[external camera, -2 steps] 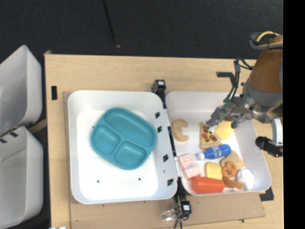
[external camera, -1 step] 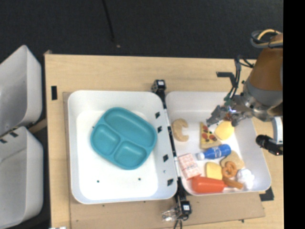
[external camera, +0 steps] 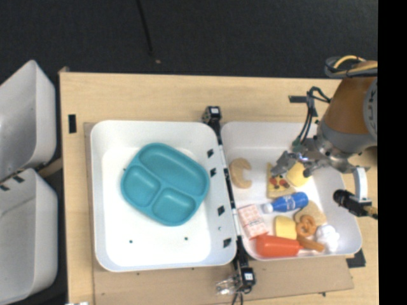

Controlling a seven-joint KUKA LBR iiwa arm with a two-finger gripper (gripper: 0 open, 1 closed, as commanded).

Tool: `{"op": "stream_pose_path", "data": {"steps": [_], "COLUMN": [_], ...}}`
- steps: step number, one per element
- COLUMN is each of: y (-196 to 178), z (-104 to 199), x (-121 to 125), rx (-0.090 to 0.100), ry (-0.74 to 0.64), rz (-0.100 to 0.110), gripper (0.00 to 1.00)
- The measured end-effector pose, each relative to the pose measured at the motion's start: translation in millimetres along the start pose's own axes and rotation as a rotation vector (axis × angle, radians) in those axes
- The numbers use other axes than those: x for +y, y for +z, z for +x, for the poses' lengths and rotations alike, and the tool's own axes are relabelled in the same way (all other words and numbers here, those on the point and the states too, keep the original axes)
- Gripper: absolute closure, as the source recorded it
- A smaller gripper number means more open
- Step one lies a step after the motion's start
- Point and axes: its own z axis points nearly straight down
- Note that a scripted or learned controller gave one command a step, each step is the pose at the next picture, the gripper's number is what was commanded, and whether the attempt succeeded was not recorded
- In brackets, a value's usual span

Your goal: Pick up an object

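Camera view: no readable text anywhere. Red-and-white carton (external camera: 250, 218) has a printed pattern, blue bottle (external camera: 287, 203) has a white cap end at its left; too small to read either.

Left bin (external camera: 102, 234) holds one teal divided plate (external camera: 165, 183), three compartments, lying flat and slightly rotated, roughly centre of the bin.

Right bin (external camera: 254, 138) holds the clutter. Tan crescent piece (external camera: 240, 172) sits near the left wall, apart from the rest. Pizza slice toy (external camera: 277, 182) lies just right of it, with a yellow piece (external camera: 299, 173) touching its right edge. Blue bottle lies on its side below those. Carton sits at the lower left, yellow block (external camera: 285, 227) beside it, orange-red carrot-shaped item (external camera: 277, 247) along the front wall. Pretzel (external camera: 308, 224) and a white lumpy item (external camera: 329, 236) sit in the lower right corner, touching.

Gripper (external camera: 294, 159) is low over the right bin, fingertips at the yellow piece and pizza slice. Can't tell finger opening, or whether anything is actually gripped.
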Motion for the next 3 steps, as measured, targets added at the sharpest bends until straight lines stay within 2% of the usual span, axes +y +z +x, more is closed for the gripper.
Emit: {"op": "stream_pose_path", "data": {"steps": [1, 2, 3], "y": [55.7, 42.5, -14.7], "z": [-0.9, -2.4, -1.0], "x": [-0.7, 2.2, -4.3], "rx": [0.001, -0.001, -0.001], "ry": [0.001, 0.005, 0.002], "rz": [0.001, -0.007, -0.009], "gripper": [0.00, 1.00, 1.00]}}
